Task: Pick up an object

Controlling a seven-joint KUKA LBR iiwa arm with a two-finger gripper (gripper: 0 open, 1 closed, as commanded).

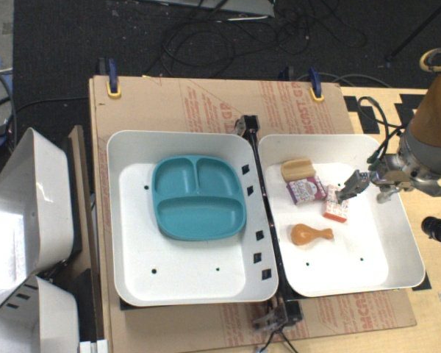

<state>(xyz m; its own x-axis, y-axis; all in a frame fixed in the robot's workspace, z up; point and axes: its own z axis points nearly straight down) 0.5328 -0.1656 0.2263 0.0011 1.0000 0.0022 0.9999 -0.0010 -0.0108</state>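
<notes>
Gripper (350,188) over right bin (397,271), just above red-white packet (336,207); finger state unclear; teal plate (199,197) in left bin (125,271).

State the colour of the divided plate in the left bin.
Teal blue all over; the divided plate shows clearly in the overhead camera view.

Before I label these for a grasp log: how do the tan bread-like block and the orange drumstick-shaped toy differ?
The tan bread-like block is pale and squarish; the orange drumstick-shaped toy is deeper in colour, with a round bulb narrowing to a thin handle. The block lies at the far end of the right white bin, touching a purple-patterned packet; the drumstick lies alone, nearer the camera. Both rest flat.
</notes>
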